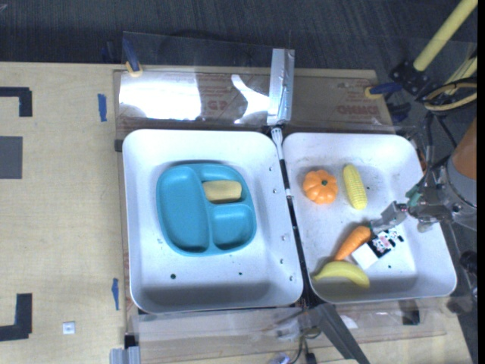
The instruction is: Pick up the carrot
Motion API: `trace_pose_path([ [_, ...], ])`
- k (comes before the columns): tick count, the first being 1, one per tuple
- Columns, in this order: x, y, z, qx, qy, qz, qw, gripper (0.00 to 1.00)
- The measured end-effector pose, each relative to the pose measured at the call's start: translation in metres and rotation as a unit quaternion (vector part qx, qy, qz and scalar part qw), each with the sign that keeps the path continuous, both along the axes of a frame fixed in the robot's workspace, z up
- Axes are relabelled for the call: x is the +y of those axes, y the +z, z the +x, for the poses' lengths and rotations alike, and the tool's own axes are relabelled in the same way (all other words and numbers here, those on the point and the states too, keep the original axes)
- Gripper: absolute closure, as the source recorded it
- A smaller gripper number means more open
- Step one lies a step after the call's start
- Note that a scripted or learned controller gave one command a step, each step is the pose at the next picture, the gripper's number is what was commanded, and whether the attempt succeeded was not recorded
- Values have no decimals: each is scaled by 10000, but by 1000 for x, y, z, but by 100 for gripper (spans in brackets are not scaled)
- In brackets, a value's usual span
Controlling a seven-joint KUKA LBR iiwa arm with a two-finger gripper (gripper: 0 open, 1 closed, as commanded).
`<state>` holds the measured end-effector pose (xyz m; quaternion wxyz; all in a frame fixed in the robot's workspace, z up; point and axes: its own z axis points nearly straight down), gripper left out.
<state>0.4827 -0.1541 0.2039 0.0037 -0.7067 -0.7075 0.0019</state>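
Seen from above at a slant, two shallow white bins sit side by side on a wooden bench. Inside the left bin [144, 165] rests a blue divided plate [182, 211] with a pale yellow block [223, 192] in its upper right compartment. Across the right bin [394, 146] lie a small orange pumpkin [320, 186], a yellow corn cob [354, 186] just beside it, a yellow banana [342, 273] near the front wall, and the carrot [352, 242], the thing to be picked up. That carrot lies tilted, its thick end up and to the right, its tip pointing down and left and touching or nearly touching the banana; a small white and black object [379, 247] sits right against its lower right side. Reaching in from the right, the gripper [395, 212] sits just above and to the right of the carrot's thick end, with nothing visibly between its fingers; whether the jaws are spread or pressed together cannot be told from this angle. To do this step well, the gripper would probably need to move a little left and toward the front, centre over the carrot's middle, and close across its narrow width rather than along its length. Crowding is the likely risk: the banana and the small object could be nudged or caught.
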Motion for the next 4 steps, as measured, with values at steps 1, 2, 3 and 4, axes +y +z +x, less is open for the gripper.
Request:
trace_pose_path([
  [1,17,-89,6,-183,88,-70,9998,0],
  [2,-43,-98,39,-246,934,-59,9953,0],
  [3,-29,-60,142,-62,1617,-10,9868,0],
  [4,-33,-112,82,-63,1207,-17,9927,0],
])
